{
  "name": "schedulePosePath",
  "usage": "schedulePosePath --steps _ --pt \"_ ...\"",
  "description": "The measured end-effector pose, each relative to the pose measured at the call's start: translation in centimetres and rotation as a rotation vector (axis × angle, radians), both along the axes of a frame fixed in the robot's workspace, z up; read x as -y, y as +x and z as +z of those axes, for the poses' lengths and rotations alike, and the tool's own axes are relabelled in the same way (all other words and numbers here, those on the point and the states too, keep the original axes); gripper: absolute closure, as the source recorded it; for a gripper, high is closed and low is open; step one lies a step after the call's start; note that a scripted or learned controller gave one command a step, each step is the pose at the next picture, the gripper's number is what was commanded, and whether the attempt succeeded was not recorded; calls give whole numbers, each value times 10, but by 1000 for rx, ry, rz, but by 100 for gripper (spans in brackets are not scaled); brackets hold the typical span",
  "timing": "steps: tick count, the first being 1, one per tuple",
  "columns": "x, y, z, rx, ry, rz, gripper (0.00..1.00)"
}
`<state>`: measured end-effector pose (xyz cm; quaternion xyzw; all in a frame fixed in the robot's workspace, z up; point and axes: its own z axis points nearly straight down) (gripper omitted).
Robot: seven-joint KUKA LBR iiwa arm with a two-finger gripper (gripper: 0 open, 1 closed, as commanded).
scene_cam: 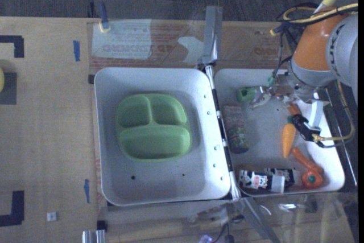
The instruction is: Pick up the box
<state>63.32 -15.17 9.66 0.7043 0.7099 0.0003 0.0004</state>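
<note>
Presently, I note the box (267, 179) lying flat along the right bin's (335, 179) near wall, long axis left-right. Farther back, my arm (321, 54) reaches in from the right, gripper (266, 95) low beside a green item (246, 94).

Arm (327, 51) reaches in from right, claw (266, 95) lowered.

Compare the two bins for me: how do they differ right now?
The left bin holds one thing, a green divided plate; the right bin holds several small items, among them a box and a carrot. The arm's gripper hangs over the right bin, not the left bin. Both are shallow, white and side by side.
</note>
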Motion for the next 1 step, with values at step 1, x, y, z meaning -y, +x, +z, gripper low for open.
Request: schedulePosePath --steps 1 --pt "-51 -21 -10 1 -2 -461 0"
